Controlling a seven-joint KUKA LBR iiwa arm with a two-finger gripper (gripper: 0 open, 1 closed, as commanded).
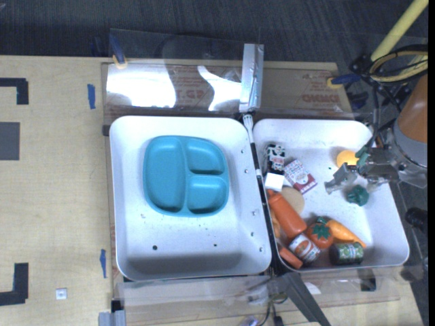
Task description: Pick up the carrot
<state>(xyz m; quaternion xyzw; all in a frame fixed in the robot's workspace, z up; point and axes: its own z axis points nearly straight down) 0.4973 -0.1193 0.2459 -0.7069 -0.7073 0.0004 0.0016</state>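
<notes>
The carrot (344, 231) is orange with a green top and lies near the front right of the right bin (389, 217), between a red tomato-like toy (319, 236) and a dark green can (347, 252). My gripper (345, 176) hangs over the right side of that bin, up and to the back of the carrot and apart from it. A small teal object (357, 195) lies just below the gripper, and a yellow-orange ball (346, 158) sits just behind it.
The right bin also holds an orange bottle (286, 215), a red-and-white jar (304, 248), a red packet (299, 174), a black-and-white cow toy (275, 157) and a white block (274, 181). A blue divided plate (185, 174) lies in the left bin (129, 209).
</notes>
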